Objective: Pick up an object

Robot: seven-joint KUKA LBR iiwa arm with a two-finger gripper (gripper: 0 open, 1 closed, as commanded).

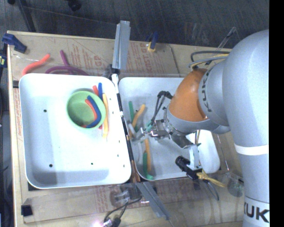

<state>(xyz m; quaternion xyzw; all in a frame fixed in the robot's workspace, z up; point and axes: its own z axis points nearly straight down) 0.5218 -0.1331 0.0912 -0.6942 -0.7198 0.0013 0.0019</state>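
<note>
Camera view, from above the bench: left bin (42, 141), white, holding a green bowl (83, 109) with red, blue and yellow sticks (100, 109) lying in and beside it; right bin (170, 167), white, holding green, orange and yellow sticks (138, 115) scattered near its left wall; gripper (141, 132) lowered among those sticks, whether spread or closed I cannot tell; grey arm (246, 103) with orange band covering the bin's right half.

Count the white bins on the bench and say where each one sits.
2. The left bin holds a green bowl with colored sticks. The right bin sits against it, partly covered by the arm, with more sticks inside; its far side is hidden.
</note>
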